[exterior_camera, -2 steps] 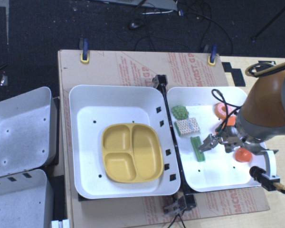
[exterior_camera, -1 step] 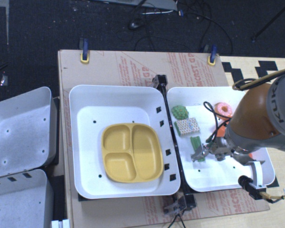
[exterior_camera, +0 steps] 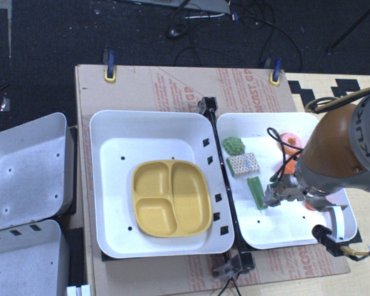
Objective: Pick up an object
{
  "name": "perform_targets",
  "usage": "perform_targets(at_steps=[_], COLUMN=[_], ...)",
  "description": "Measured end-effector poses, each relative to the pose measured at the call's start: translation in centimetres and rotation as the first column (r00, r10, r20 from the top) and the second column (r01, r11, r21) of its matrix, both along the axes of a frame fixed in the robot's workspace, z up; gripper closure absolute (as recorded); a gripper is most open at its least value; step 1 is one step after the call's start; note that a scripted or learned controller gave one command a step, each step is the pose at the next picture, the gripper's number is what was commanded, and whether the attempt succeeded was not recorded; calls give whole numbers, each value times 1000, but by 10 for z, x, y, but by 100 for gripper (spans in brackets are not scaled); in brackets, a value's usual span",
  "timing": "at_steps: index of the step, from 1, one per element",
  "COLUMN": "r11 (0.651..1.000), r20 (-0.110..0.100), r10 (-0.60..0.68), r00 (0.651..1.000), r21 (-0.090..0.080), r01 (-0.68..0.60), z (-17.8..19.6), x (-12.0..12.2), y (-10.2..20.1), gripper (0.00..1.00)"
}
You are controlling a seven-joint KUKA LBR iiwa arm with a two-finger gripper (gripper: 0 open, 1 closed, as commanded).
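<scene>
The right bin (exterior_camera: 277,236) holds several small objects: a round green bumpy piece (exterior_camera: 234,145), a speckled block (exterior_camera: 243,163), a long green stick (exterior_camera: 256,192) and a pink-orange round item (exterior_camera: 291,140) at the back. The arm's orange wrist band (exterior_camera: 336,143) sits over the bin's right half. My gripper (exterior_camera: 272,197) is down near the bin floor, just right of the green stick's lower end and very close to it. The wrist hides its fingertips, and I see nothing clearly held between them.
The left bin (exterior_camera: 111,134) carries a yellow divided plate (exterior_camera: 171,197). A black divider (exterior_camera: 222,184) runs between the bins. Black cables lie over the pink item. Two spare white trays (exterior_camera: 24,165) sit off the bench to the left.
</scene>
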State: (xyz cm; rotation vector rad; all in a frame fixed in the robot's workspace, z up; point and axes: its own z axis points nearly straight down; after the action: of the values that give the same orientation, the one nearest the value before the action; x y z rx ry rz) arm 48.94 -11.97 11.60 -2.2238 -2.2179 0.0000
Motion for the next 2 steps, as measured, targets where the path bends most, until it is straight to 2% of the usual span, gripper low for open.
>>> perform_targets(at_steps=[1,2], r11=[1000,1000], r20=[5,5], r10=[6,5], r00=[1000,1000], r21=[-2,-2], r01=[-6,-5], z=[56,93], x=[-4,-3], y=[8,8], gripper=[100,100])
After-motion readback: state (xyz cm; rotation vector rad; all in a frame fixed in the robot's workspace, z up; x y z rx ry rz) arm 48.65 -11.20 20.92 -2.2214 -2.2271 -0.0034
